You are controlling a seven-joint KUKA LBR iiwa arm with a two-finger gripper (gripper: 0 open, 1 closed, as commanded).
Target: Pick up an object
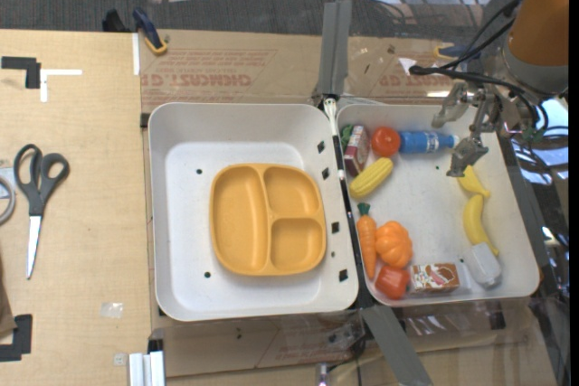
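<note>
Over the right bin (520, 221) we see the claw (463, 160), fingers spread, gripping nothing, just above a banana (475, 214) by the right wall. Corn (372, 177), tomato (385, 141), bottle (423, 141) lie left of it. Yellow plate (268, 219) sits in the left bin (176, 194).

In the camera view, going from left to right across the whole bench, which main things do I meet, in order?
Scissors → yellow divided plate in the left bin → corn cob → blue bottle → claw over the right bin.
</note>
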